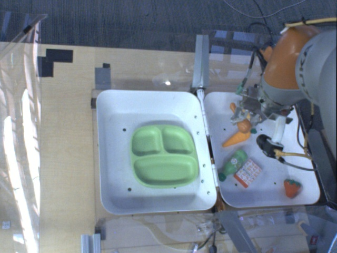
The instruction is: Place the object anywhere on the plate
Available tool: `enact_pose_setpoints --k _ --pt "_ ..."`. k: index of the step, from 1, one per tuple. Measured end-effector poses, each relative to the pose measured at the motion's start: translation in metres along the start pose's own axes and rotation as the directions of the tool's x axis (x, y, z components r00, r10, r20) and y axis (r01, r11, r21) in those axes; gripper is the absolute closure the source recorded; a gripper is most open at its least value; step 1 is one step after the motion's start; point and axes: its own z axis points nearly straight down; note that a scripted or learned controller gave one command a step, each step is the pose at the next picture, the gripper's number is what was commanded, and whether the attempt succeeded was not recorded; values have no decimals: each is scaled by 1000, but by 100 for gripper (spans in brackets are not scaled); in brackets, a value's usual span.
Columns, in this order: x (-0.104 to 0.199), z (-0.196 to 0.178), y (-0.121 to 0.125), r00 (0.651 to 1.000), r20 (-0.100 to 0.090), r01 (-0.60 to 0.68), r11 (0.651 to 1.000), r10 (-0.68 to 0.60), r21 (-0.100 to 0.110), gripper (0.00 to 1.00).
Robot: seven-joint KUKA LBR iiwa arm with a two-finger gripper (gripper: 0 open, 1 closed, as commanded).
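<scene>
The gripper (246, 116) is hovering over the carrot (237, 137) in the right bin (303, 194); I cannot tell its grasp. Next comes lifting it across to the green plate (164, 156).

From my seat the gripper (247, 115) hangs over the far part of the right bin (310, 194). The carrot (237, 137) lies just under it, nearer me. The bottle (232, 164) and small box (247, 172) sit further toward me, touching. The strawberry (293, 187) is off to the right. The plate (164, 156) sits way left, in the left bin (113, 141).
</scene>
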Motion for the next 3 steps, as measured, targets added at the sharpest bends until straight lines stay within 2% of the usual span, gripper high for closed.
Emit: enact_pose_setpoints --k 1,2,3 --pt "51 1 -33 972 0 235 972 -235 2 100" --pt "174 -16 -64 969 -1 245 969 -245 1 100" --pt "174 -16 -64 969 -1 246 969 -246 1 0"
